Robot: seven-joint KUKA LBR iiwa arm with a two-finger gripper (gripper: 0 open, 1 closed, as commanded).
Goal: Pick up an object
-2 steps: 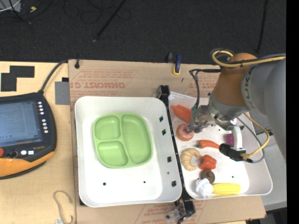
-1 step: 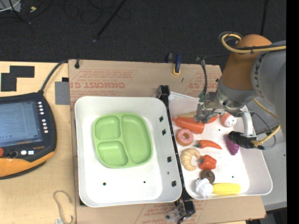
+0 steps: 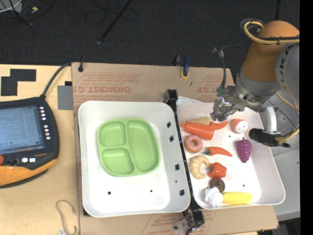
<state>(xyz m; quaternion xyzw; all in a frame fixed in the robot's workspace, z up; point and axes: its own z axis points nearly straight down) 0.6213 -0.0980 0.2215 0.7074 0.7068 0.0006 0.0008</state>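
Risk of a miss or double grab — toys packed tight in right bin (image 3: pixel 274 180), with carrot (image 3: pixel 198 129) touching a red chili (image 3: pixel 221 125) right under the tool, so a descent there could wedge or nudge both. Gripper (image 3: pixel 220 112) low at bin's 11 o'clock, just above carrot's 2 o'clock end — can't tell opening, nothing visibly held. Green tray (image 3: pixel 128 147) alone in left bin (image 3: pixel 93 180).

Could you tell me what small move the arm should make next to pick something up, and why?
Probably lower the end effector straight down. It hangs above the far end of the right bin, just over the carrot and the red chili, with nothing visibly held.
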